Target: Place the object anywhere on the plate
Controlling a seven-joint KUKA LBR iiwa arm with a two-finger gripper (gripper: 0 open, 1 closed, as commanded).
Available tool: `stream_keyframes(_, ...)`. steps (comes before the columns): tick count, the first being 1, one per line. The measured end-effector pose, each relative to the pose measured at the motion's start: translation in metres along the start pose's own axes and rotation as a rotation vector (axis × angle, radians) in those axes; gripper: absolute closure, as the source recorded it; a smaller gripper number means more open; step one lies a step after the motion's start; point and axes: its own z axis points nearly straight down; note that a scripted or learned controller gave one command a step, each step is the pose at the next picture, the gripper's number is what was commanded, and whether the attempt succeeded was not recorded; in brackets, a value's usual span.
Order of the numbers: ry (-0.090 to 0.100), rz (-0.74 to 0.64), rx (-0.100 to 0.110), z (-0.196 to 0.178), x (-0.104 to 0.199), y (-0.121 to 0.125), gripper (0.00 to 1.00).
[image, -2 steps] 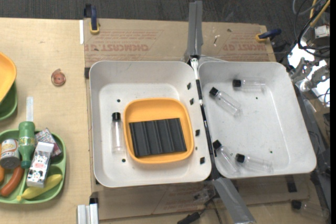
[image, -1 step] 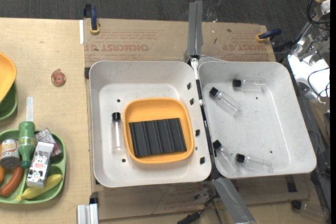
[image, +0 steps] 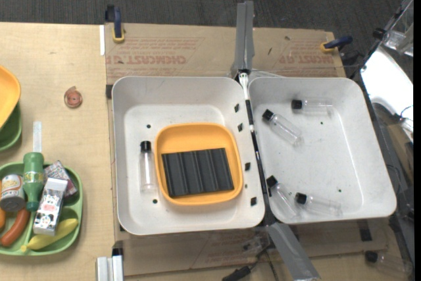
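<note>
My pincer's state I cannot tell. The plate (image: pixel 197 164) sits in the middle of the left bin (image: pixel 125 141), orange, with a dark ridged slab (image: pixel 197 172) lying on it. One vial (image: pixel 146 164) rests just beside the plate, by the bin's left wall — off the plate. Four more vials lie in the right bin (image: pixel 368 141): two near its back (image: pixel 310 104), two at its front-left corner (image: pixel 312 203). I judge the placing not yet done — picking and carrying are both left.
</note>
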Motion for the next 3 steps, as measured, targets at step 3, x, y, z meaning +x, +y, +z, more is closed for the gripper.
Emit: stream_keyframes(3,-0.003,-0.631,-0.005,0.240,-0.047,0.098,1.00)
